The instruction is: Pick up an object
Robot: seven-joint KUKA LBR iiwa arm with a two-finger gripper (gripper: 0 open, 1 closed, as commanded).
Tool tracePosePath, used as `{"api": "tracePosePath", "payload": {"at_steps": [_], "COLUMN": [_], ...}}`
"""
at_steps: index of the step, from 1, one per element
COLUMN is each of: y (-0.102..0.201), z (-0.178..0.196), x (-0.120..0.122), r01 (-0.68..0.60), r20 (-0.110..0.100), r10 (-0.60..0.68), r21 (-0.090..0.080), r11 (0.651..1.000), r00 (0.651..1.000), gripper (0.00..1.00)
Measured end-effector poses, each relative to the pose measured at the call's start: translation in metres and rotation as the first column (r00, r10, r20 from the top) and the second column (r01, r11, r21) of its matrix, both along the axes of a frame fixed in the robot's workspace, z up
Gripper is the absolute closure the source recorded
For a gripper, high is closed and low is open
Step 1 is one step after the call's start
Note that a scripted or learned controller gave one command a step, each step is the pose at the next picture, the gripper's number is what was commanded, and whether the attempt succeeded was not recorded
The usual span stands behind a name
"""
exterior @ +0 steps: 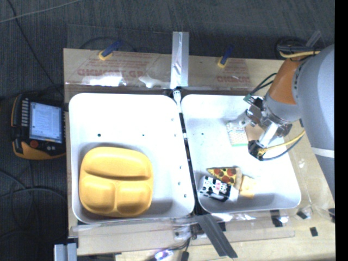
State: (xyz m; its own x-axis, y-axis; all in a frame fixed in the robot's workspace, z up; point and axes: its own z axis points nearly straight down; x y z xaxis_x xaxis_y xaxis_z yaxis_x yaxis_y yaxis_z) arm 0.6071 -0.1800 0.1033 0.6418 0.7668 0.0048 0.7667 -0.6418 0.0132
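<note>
Camera view: the tool (252,118) hangs low over the far right part of the right bin (209,143), just beside a small pale packet (236,132) with green print. That packet seems the likeliest thing to be picked up. Whether the tool is apart or together I cannot tell, as the wrist hides its tip, and nothing can be seen held in it.

The packet lies flat on the bin floor, apart from everything else. That open ground probably explains why the tool is here and not over the cluster. The cluster is 3 small things at the near side of the same bin:
- a pizza slice (223,173)
- a black-and-white box (213,190) touching the slice
- a tan block (247,186) just beside them

They sit too close together for an easy grasp.

The packet looks roughly rectangular. Its long axis seems to run from the far side of the bin toward the near side, leaning slightly. Its right edge is partly under the tool, so the exact outline is unclear. I judge that a grip across the short sides would suit it, though something this flat gives little to catch.

The left bin (119,116) holds 1 large yellow loaf-shaped thing (115,181), well apart from the tool. Both bins sit side by side on the desk (76,64).
</note>
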Motion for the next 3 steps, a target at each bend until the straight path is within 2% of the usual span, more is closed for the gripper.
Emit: {"api": "tracePosePath", "payload": {"at_steps": [1,2,3], "y": [-0.031,-0.03,0.007], "z": [0.098,0.104,-0.012], "x": [-0.025,-0.024,-0.12], "r01": [0.175,0.17,0.225], "r20": [-0.019,-0.025,-0.008], "r10": [-0.174,-0.17,-0.225], "r21": [0.001,-0.001,0.007], "r11": [0.985,0.985,0.974], "r00": [0.984,0.985,0.974], "gripper": [0.0,1.0,1.0]}}
